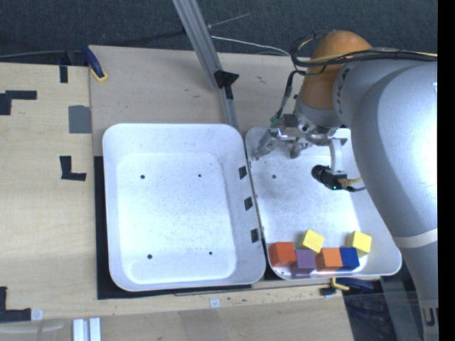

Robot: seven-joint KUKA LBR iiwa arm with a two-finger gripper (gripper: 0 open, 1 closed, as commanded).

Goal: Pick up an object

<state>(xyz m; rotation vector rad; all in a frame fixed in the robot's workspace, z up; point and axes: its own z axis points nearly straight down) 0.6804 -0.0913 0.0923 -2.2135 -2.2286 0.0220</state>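
Observation:
Several small blocks lie at the near end of the right bin (298, 197): a red-orange block (283, 252), a purple block (306, 260), a yellow block (313, 240), an orange block (329, 258), a blue block (348, 258) and a second yellow block (361, 242). My gripper (276, 148) hangs over the far left corner of the right bin, well away from the blocks. Its fingers look open, with nothing between them.
The left bin (114, 190) sits beside the right one, their rims touching. A slanted metal pole (202, 38) stands behind the bins. The grey arm (398, 141) covers the right bin's right side. A blue-and-yellow clip (96, 64) lies at the far left.

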